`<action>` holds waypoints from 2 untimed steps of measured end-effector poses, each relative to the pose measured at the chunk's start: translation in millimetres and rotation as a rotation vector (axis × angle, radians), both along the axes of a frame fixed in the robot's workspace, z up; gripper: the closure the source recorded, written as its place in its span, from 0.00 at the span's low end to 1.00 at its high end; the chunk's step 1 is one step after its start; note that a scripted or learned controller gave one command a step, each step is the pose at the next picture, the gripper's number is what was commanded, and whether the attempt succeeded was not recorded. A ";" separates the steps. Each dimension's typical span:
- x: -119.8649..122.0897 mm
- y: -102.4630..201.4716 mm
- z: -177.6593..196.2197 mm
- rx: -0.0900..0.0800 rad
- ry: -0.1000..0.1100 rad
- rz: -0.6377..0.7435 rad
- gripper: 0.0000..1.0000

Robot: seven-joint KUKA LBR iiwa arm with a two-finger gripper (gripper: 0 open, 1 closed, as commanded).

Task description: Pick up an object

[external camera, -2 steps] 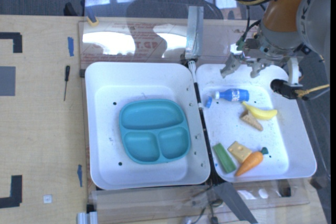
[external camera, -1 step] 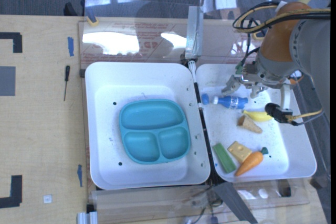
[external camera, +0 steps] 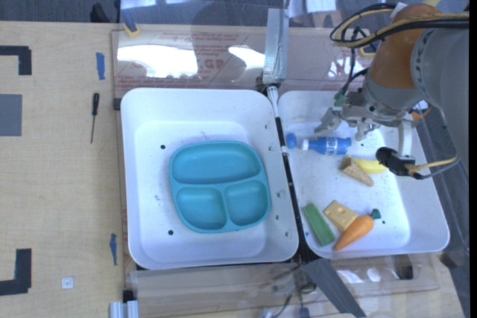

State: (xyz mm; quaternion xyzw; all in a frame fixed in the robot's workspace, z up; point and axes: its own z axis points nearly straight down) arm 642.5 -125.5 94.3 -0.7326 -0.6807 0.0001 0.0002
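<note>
1. Nearest the camera, an orange carrot (external camera: 355, 230) with a green tip lay at a slant near the front wall of the right bin (external camera: 425, 231)
2. Just to its left sat a yellow block (external camera: 340, 214), touching or nearly touching the carrot, and beside that a green block (external camera: 318, 224) lay close to the bin's left wall
3. In the left bin (external camera: 141, 160), a teal divided plate (external camera: 220, 184) rested flat near the middle, with nothing in its three compartments
4. Farther back in the right bin, a tan and yellow wedge (external camera: 359, 170) lay well apart from the front group
5. Just behind and left of the wedge, a clear bottle (external camera: 325, 144) with a blue label and blue cap lay on its side, cap pointing at the wall between the bins
6. The gripper (external camera: 347, 126) hung right above the bottle's far end, its two fingers spread wide with nothing between them; whether they touched the bottle could not be told
7. Behind it, the grey arm (external camera: 440, 71) with its orange band reached in from the right
8. A thin black screwdriver (external camera: 94, 115) lay on the wooden bench (external camera: 52, 182), left of the bins
</note>
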 end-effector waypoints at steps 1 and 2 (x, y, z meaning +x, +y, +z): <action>-17.7 32.3 -7.7 -0.001 -0.005 0.128 0.00; -16.2 31.6 1.9 -0.001 -0.008 0.126 1.00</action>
